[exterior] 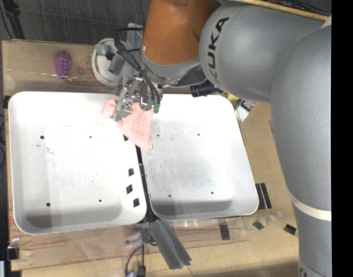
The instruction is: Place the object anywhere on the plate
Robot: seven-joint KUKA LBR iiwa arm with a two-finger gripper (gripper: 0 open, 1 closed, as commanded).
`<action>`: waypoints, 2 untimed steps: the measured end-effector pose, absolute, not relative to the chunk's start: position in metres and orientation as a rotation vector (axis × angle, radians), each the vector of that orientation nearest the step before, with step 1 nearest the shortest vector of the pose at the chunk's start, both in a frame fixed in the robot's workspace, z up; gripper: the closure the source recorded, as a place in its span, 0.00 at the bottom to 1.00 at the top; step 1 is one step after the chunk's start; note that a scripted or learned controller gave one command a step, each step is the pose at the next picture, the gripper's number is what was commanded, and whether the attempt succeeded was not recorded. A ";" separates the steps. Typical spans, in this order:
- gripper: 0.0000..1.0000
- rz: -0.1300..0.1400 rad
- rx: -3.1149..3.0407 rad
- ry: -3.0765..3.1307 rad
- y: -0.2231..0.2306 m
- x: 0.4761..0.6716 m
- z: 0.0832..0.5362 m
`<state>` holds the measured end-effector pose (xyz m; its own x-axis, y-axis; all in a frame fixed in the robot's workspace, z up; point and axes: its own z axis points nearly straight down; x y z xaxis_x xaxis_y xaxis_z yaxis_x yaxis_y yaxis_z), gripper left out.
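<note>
Two shallow white bins, the left bin [67,160] and the right bin [199,160], are seen side by side on the bench. A pink cloth-like object [139,127] hangs over their shared rim, directly beneath the gripper [136,101], seemingly pinched between its fingers. The grey arm [263,45] is reached in from the right, wrist pointed down.

Your count at this station:
- White bins: two, the left bin [67,160] and the right bin [199,160], side by side on one table [32,62].
- Pink cloth-like objects: one [139,127], lying across the bins' shared edge.
- Purple objects: one [63,63].
- White round items: one [104,59].
- Arms: one [269,62], carrying one end effector [136,100].
</note>
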<state>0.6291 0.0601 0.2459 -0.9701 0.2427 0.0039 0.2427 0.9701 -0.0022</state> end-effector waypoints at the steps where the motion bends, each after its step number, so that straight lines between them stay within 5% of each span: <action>1: 1.00 0.002 0.010 -3.139 0.109 0.617 0.238; 2: 0.00 0.002 0.010 -3.139 0.109 0.618 0.239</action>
